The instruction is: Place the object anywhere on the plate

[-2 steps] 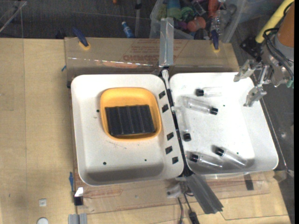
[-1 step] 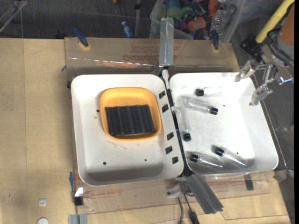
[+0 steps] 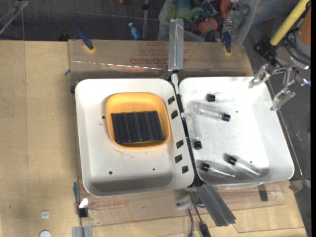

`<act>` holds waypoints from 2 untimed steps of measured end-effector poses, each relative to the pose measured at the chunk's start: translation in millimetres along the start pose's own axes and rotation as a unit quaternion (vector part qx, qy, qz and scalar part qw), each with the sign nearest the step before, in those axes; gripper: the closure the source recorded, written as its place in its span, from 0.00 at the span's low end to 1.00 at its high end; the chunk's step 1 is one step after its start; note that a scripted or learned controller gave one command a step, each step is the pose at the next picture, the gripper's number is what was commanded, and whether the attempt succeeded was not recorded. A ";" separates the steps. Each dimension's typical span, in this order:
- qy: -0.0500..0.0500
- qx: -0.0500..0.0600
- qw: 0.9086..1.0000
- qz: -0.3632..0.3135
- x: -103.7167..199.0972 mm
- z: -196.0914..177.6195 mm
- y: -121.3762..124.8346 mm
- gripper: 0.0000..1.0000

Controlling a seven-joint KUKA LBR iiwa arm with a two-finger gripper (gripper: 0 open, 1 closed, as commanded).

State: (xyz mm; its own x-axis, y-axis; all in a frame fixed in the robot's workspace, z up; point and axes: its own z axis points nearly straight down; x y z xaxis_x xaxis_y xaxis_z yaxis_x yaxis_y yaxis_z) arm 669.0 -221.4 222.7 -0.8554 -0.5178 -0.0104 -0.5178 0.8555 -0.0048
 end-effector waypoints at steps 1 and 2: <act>0.000 -0.001 0.990 -0.140 -2.7 -11.9 4.0 0.00; 0.000 -0.002 0.953 -0.304 0.3 -2.1 0.5 0.00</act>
State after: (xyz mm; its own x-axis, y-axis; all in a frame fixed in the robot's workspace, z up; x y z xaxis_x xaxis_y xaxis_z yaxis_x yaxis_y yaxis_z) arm 668.4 -221.1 224.9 -0.3971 -0.9177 -0.0067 -0.9177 0.3972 -0.0056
